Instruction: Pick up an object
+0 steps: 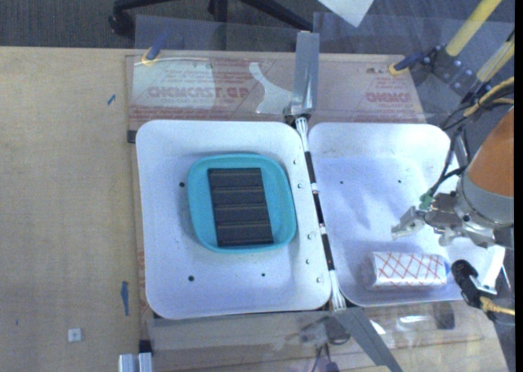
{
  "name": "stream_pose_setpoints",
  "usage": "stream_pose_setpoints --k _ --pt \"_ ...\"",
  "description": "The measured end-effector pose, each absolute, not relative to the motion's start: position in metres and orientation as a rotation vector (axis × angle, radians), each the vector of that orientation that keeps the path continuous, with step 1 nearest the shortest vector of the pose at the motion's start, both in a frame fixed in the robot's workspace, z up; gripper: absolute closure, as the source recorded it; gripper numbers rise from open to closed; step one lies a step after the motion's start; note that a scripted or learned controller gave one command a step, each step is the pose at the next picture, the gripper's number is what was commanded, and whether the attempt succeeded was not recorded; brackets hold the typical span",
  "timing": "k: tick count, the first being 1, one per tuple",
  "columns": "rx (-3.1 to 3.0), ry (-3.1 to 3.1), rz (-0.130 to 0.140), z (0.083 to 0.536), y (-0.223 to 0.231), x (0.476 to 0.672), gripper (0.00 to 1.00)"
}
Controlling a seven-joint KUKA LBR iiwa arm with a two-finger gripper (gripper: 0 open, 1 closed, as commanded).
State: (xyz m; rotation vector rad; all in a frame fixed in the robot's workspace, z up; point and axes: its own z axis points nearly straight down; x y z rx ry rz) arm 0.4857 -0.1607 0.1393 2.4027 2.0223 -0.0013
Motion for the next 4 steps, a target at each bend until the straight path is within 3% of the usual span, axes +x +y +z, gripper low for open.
stream_pose_setpoints --k 1,2,3,4 --pt "2.238 2.197 0.006 0.088 -0.094 0.507 0.00" --pt "2.311 2.127 -0.001 0.161 -0.148 0.487 0.00" --pt "2.074 2.352 0.005 0.088 -0.106 0.481 0.00" --pt "2.190 2.250 -0.001 0.159 -0.149 0.479 0.00"
